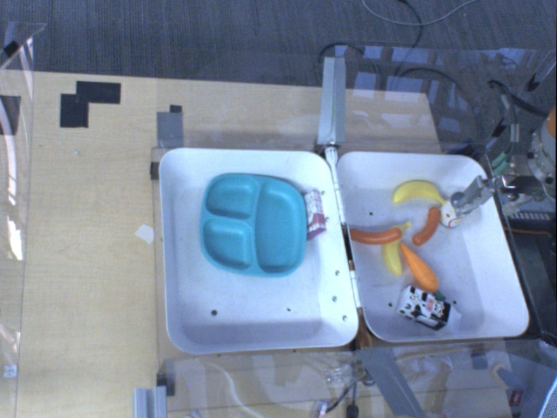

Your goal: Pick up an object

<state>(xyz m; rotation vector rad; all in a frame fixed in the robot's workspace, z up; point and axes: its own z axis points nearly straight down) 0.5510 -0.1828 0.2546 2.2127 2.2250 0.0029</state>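
Could not tell how the jaws stood; gripper (pixel 470 196) hung over right bin (pixel 513 312), just beside small white piece (pixel 450 217) and far sausage (pixel 426 225). Best lowered squarely onto that sausage, clear of neighbours. Counted: two sausages, two bananas, one carrot (pixel 421 269), one cow-print block (pixel 424 306); left bin (pixel 187 320): one blue tray (pixel 254 225), one packet (pixel 314 212).

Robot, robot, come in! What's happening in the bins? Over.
Gripper low over right bin, near a sausage. Nothing held. Banana, carrot close by.
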